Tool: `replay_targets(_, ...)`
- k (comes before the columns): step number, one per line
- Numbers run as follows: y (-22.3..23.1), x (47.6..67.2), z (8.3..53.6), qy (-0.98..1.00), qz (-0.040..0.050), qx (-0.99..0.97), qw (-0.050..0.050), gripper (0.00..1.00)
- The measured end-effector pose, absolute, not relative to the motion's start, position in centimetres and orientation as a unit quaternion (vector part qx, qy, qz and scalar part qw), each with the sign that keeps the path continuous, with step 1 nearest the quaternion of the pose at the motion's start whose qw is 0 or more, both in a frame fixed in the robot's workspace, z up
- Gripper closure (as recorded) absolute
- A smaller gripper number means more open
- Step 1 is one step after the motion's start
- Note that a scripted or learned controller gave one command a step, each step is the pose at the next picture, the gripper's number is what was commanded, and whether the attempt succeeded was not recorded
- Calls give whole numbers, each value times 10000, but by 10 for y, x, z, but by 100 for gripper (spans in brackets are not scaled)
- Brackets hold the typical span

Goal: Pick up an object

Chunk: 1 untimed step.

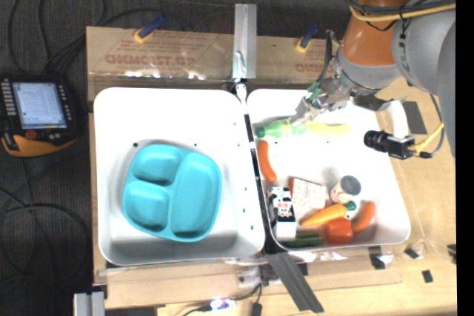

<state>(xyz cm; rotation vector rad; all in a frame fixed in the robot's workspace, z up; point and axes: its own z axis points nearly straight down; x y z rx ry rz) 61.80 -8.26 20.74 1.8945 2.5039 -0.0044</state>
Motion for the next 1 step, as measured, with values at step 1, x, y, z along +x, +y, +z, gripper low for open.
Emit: replay_targets(1, -100, 511, 220, 8424, -6, 5389, -11, 100)
